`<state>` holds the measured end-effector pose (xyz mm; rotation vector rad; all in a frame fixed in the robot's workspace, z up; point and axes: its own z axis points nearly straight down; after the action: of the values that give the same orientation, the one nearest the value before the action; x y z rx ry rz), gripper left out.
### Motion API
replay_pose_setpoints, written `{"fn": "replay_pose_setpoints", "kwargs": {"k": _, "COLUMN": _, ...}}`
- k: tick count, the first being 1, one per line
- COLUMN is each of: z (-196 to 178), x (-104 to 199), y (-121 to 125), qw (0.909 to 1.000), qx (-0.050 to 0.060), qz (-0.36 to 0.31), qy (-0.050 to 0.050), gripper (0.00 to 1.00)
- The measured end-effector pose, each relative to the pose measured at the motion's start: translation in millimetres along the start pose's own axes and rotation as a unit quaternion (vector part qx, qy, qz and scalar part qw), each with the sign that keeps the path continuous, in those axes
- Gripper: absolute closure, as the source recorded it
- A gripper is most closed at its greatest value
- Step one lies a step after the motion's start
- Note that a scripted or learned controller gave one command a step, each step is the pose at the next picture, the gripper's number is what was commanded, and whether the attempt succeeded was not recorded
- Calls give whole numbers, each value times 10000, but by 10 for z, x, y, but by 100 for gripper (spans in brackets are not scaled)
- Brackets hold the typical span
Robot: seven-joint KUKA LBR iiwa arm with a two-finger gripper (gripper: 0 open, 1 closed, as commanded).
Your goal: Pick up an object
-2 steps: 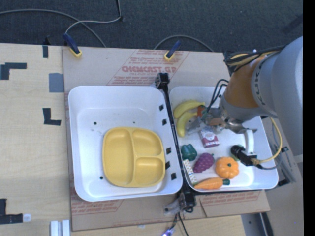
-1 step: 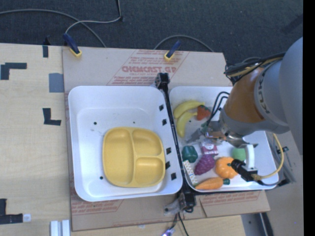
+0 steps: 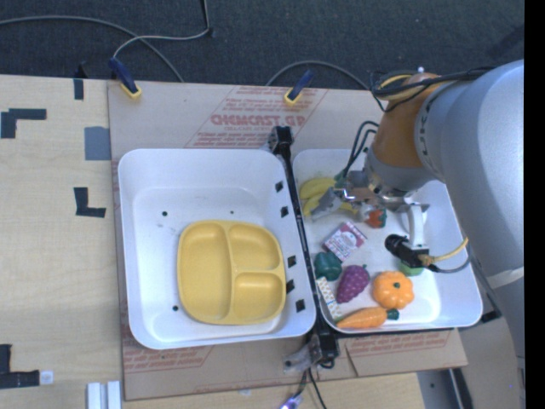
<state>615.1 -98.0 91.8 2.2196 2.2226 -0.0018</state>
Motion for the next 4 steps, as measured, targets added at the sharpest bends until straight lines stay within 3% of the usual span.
{"fn": "replay_pose_setpoints", "kwargs": {"k": 1, "z": 64, "x": 19, "y": 365, "qw": 10000, "qx": -10, "qz": -5, "qy": 2, "gripper": 0}}
{"fn": "replay_pose_setpoints", "kwargs": {"k": 2, "z": 56, "x": -277, "y": 273, "qw": 10000, "qx": -16, "qz": 0, "qy": -8, "gripper": 0}}
{"fn": "replay_pose_setpoints", "kwargs": {"k": 3, "z": 55, "x": -154, "y": -220, "qw": 10000, "qx": -15, "qz": 5, "qy": -5, "gripper": 0}}
{"fn": "replay_pose_setpoints", "kwargs": {"k": 4, "z": 62, "x": 27, "y": 241, "qw": 10000, "qx": -16, "qz": -5, "qy": 3, "gripper": 0}}
